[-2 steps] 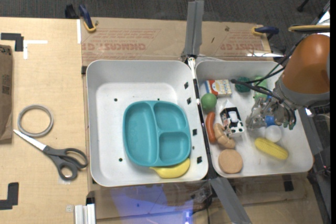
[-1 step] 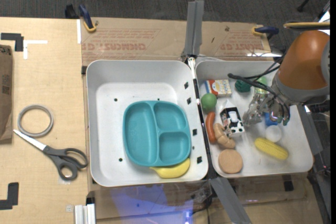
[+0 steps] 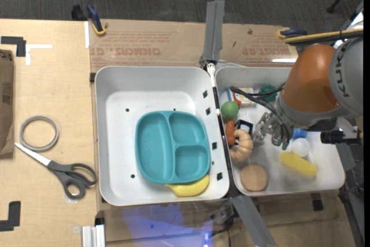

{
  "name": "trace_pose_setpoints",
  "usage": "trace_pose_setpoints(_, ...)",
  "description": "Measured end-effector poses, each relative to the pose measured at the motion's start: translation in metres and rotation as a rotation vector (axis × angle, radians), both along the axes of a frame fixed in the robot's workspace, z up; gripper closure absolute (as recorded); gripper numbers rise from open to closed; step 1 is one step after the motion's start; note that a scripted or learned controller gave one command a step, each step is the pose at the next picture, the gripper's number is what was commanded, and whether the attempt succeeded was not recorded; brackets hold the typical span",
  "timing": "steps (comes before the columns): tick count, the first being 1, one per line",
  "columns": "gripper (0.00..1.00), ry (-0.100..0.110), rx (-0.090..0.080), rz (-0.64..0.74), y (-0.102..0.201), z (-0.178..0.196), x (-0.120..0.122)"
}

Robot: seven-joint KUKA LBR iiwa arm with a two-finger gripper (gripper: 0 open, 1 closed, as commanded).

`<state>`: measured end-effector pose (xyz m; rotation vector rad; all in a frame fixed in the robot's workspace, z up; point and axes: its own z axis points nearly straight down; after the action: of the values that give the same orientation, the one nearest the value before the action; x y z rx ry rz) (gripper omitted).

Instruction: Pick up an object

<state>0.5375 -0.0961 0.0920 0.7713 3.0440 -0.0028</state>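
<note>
Jaws low in right bin, state cannot tell. Nearest target: corn at five o'clock. Judged light, stiff, ridged; grip across middle.

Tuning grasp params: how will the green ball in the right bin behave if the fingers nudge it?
The green ball looks round and smooth, so it would probably roll or slip. It sits against the bin divider, with an orange item beside it, which may limit travel.
</note>
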Motion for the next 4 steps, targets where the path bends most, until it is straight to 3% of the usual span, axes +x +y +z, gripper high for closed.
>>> trace_pose_setpoints(1,0.0,0.001,0.002,-0.086,0.003,0.0,-0.03)
trace_pose_setpoints(2,0.0,0.0,0.001,-0.192,0.002,0.0,-0.015)
trace_pose_setpoints(4,0.0,0.0,0.001,-0.192,0.002,0.0,-0.015)
